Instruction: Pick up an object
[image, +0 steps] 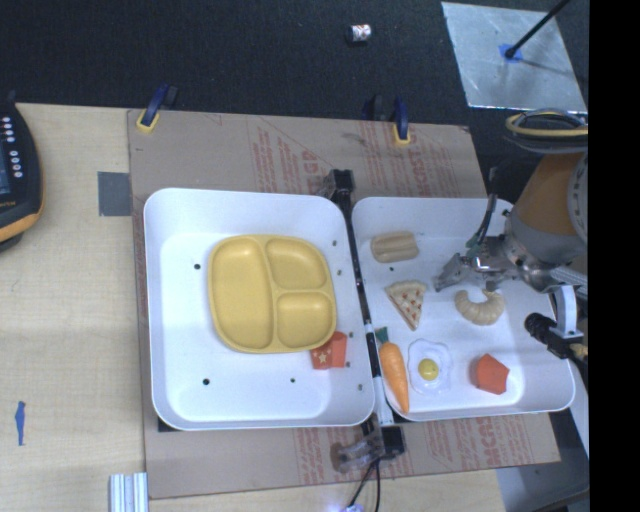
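My gripper (474, 272) hangs over the right bin (540, 400), in its upper right part, at the end of the grey arm with the orange band. Just below it in the view lies a pale croissant (480, 308), close to the gripper; I cannot see whether they touch. The same bin holds a tan bread roll (394, 246), a pizza slice (407, 300), a carrot (393, 375), a fried egg (428, 368) and a red chunk (490, 373).
The left bin (180, 380) holds a yellow divided plate (270, 292) and a small red block (329, 352) at the plate's lower right corner. A black clip (343, 184) sits where the bins meet. A black part of the arm (552, 335) overhangs the right bin's right side.
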